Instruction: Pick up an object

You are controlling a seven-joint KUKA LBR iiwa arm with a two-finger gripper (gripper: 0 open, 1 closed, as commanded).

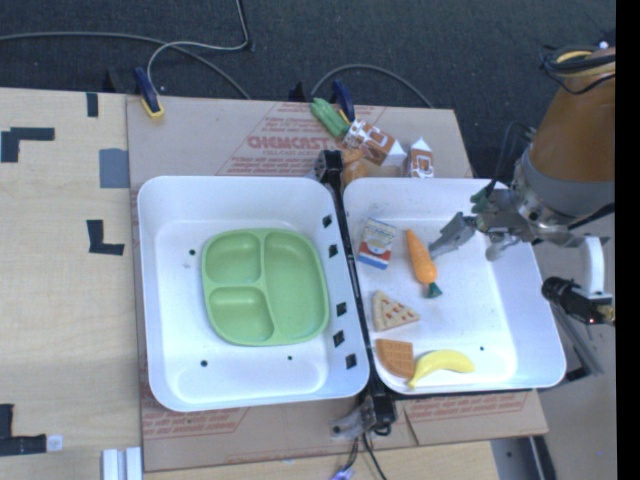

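Observation:
The right bin (520, 318) holds an orange carrot (421, 260), a small red, white and blue carton (376, 245), a pizza-slice wedge (394, 312), a brown toast piece (394, 356) and a yellow banana (441, 364). My gripper (472, 243) hangs over the upper right part of this bin, just right of the carrot. Its two fingers are spread apart with nothing between them. One finger (450, 236) points toward the carrot's top end.
A green divided plate (265, 286) lies in the left bin (160, 268). Behind the bins, on the cardboard, sit two small cartons (372, 144) (420, 158) and a green clamp-like item (330, 118). A black divider (345, 268) runs between the bins.

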